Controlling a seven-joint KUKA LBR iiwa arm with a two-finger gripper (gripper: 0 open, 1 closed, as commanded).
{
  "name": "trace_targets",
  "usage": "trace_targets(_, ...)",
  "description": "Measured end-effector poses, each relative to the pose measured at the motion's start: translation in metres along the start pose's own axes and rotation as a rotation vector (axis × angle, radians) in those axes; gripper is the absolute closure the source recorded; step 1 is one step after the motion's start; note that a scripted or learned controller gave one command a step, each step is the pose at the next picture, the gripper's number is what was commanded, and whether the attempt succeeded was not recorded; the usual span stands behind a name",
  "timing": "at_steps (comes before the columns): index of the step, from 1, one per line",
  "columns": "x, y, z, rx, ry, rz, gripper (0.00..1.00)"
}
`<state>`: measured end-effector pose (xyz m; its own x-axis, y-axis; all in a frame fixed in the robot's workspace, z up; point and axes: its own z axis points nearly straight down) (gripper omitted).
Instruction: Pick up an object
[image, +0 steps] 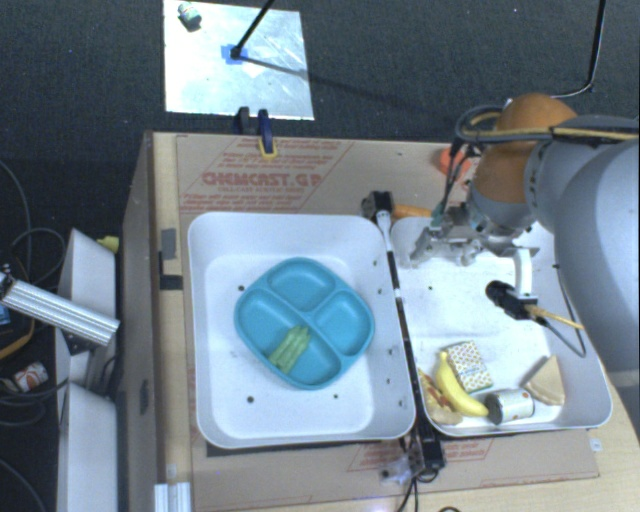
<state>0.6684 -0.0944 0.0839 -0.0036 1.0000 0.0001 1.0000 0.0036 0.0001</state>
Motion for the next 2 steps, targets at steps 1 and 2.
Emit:
trace_targets(1,-0.055,0.001,-0.029,-0.004,-0.002,0.002,0.0)
trace_targets(2,-0.031,-0.024,0.0,-0.001,0.0,0.0,0.0)
